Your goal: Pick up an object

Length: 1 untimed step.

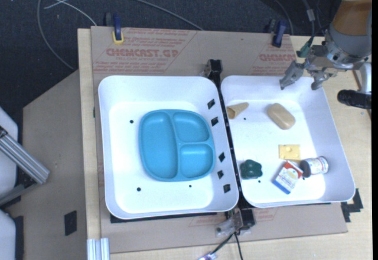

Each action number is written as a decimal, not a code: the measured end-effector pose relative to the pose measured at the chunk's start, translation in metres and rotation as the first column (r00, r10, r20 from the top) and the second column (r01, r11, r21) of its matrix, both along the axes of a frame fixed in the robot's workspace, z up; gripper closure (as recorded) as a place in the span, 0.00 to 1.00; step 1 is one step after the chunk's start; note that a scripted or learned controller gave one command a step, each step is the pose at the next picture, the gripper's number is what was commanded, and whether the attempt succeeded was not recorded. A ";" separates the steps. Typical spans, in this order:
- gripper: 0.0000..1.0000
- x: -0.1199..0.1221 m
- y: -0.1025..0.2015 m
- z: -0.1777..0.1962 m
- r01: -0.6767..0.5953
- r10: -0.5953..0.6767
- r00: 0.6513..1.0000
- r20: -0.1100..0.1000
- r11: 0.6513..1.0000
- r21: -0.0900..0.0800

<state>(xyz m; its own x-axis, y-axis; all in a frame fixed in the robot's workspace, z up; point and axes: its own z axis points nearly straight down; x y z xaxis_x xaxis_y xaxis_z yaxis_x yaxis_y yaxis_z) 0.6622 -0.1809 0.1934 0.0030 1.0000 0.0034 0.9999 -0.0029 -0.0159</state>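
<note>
Claw (305,78), metal w/ two splayed grey fingers, spread apart & grasping nothing, hangs over the right bin (331,135) at its 12 o'clock rim. Arm (349,22) above it: grey, w/ orange band.

Right bin, shallow glossy white plastic w/ rounded corners, holds the pickable things:
- tan wedge-shaped piece (237,110) at 10 o'clock, near the divider
- smooth oblong beige lump (280,116), bread-roll shape, approx centre-top
- flat yellow square (289,151) w/ small holes, cheese-slice look, at 4 o'clock of centre
- small cylinder jar (314,166), dark lid, lying on its side at 4 o'clock
- little carton (287,176), blue/red/white print, touching the jar's lid end
- dark green lumpy thing (250,169) at 7 o'clock

Left bin (112,135): matte blue three-compartment plate (176,144), rounded, mid-bin.

Both bins sit on a brown cardboard sheet (153,49) w/ red print, clamped to the counter (53,135).
</note>
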 end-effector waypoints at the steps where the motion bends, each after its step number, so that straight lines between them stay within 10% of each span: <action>1: 0.00 0.003 0.001 0.010 -0.003 0.003 1.000 0.016 1.000 -0.003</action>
